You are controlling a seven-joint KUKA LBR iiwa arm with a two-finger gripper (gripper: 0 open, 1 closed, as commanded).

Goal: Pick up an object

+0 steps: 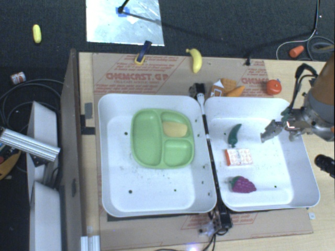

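jaws (272,130) above right bin (301,192)

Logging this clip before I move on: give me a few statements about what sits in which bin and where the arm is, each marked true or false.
1. The green divided plate lies in the left bin. True.
2. The purple grapes lie on the green plate. False: they lie in the right bin, near its front.
3. The gripper hangs over the right bin. True.
4. The dark green vegetable is held by the gripper. False: it lies on the bin floor, apart from the gripper.
5. The banana lies outside both bins, behind them. True.
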